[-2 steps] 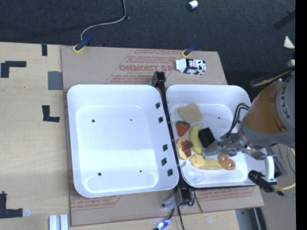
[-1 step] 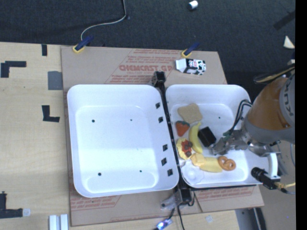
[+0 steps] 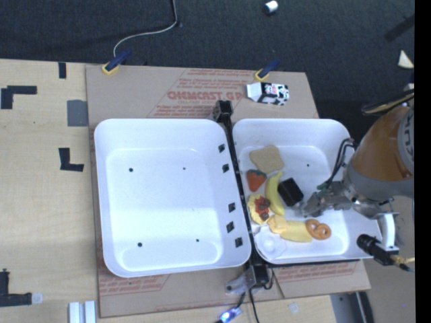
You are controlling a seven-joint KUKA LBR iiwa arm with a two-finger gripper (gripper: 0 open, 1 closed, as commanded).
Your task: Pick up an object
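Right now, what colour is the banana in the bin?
Yellow. The banana lies in the right bin, seen clearly in the camera view.

I look down on a brown cardboard sheet (image 3: 202, 93) printed with red lettering, spread over a pale wooden worktop (image 3: 40, 180) that carries dark tape marks. Two blue clips, one (image 3: 116, 62) at the sheet's far left corner and another (image 3: 268, 68) further right, sit on its far edge. Just beside the second clip lies a small black and white patterned tag (image 3: 269, 93). Beyond the worktop I see dark carpet (image 3: 81, 12), with a thin pale cable (image 3: 165, 22) curling across it and a small white object (image 3: 271, 6) well apart from everything.
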